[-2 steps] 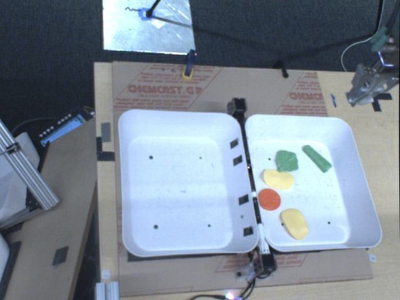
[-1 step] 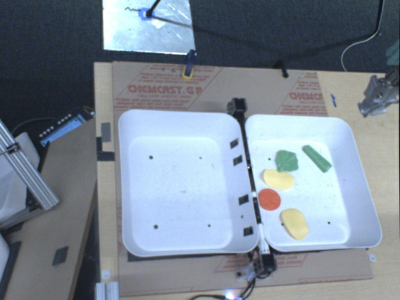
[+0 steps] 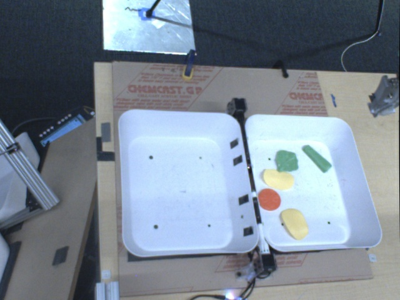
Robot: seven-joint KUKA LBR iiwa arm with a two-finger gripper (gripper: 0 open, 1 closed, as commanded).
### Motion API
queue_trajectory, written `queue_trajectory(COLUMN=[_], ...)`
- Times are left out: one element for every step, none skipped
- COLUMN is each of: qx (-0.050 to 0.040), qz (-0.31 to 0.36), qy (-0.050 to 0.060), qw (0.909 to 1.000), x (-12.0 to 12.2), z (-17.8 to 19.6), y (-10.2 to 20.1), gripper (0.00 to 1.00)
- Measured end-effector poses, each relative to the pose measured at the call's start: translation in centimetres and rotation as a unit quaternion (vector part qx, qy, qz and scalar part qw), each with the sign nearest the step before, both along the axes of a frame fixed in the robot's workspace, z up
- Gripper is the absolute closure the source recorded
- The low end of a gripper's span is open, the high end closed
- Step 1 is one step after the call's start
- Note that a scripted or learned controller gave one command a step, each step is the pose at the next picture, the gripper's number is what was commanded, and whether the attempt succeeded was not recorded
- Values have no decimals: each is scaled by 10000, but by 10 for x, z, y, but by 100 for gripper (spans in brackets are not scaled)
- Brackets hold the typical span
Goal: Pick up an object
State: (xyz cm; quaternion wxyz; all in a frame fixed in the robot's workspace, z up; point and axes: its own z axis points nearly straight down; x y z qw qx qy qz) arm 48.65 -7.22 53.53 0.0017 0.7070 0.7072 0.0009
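From the camera view above the bench (image 3: 206, 83), two shallow white bins sit side by side on a brown cardboard sheet printed with red lettering. The left bin (image 3: 131, 167) shows its bare white floor with a few small dark dots. The right bin (image 3: 359, 192) holds five small objects, all gathered in its left and middle part.

A dark green lump (image 3: 287, 160) lies near the middle of that bin, and a lighter green bar (image 3: 317, 158) lies tilted just to its right, apart from it. Just below the lump, a pale yellow piece (image 3: 278, 180) lies flat (the two look to be touching or nearly so, and I cannot tell which). Below that, close to the divider between the bins, sits a round orange-red disc (image 3: 269, 200), its upper edge meeting the pale yellow piece. A deeper yellow oval piece (image 3: 294, 223) lies nearest the front wall, just beside the disc on its lower right.

The hand (image 3: 382, 99) is a grey metal shape at the right edge of the view, above the bench and well apart from the right bin and everything in it. Whether it is spread or pressed together I cannot tell, and nothing can be seen in it.

A black hinge strip (image 3: 244, 167) with small clips runs between the bins. Behind the bench, a shiny silver sheet (image 3: 147, 17) lies on the dark floor.
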Motion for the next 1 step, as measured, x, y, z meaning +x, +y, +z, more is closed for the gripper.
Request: queue_trajectory(qx=[-8], qz=[-4], qy=[-6], qw=[10000], x=[61], z=[0], y=[-37], gripper=[100])
